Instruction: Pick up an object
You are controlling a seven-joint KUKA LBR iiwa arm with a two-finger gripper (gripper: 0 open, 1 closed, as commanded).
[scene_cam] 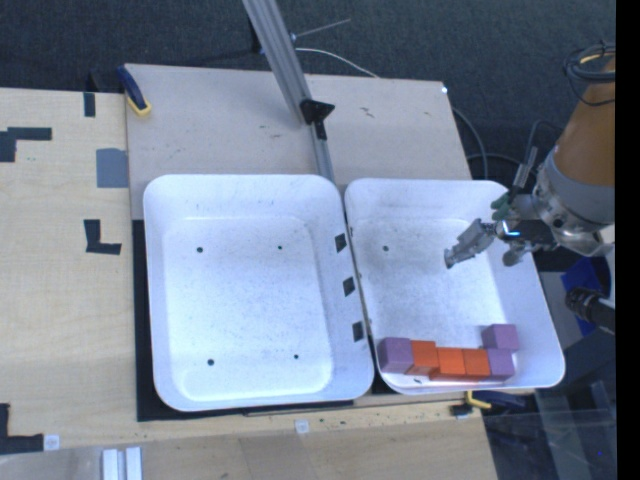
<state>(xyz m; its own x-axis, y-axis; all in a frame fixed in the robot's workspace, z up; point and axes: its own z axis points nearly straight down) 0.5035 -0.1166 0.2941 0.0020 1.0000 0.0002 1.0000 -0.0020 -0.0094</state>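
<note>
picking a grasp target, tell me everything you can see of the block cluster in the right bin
The block cluster lies along the near edge of the right bin, toward its near right corner. It is a row of small, matte blocks: a purple one at the left end, orange ones in the middle, and purple ones at the right end. They sit touching one another and against the bin's near wall. The tool hangs apart from them, over the bin's middle.
</note>
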